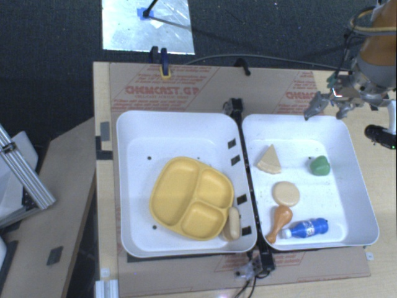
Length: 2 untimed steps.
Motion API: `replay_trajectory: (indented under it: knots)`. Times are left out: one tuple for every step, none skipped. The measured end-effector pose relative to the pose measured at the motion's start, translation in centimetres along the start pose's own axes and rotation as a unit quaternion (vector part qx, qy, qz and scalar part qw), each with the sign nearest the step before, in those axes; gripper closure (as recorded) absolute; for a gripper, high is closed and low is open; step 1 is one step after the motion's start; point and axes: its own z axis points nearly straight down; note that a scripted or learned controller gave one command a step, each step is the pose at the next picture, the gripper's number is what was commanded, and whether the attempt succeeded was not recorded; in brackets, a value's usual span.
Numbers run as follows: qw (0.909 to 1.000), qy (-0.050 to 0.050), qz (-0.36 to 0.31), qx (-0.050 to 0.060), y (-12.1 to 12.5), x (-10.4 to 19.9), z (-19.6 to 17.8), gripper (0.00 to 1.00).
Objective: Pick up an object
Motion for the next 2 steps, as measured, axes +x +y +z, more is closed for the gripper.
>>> replay_trajectory:
  knots:
    - [1.0000, 0.000, 0.002, 0.001, -0.6, 0.0, 6.0, 0.00]
    - [1.0000, 0.000, 0.002, 0.000, -1.0, -0.1, 10.2, 0.00]
